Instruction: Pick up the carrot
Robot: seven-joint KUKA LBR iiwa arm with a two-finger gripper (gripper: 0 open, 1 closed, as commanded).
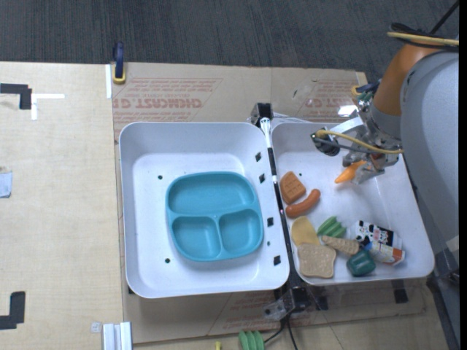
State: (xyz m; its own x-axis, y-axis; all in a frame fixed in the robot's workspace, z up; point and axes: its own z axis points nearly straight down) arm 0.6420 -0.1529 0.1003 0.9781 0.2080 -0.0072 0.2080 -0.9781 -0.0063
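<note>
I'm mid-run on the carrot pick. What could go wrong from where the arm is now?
1. The carrot shows only as a small orange tip under the pincer; the hold looks partial, so it may slip on lifting.
2. The pincer works close to the right bin rim's far corner; a sideways move could knock the wall.
3. If it drops, the carrot may land among the sausage and the bread slice, making a retry harder.
</note>
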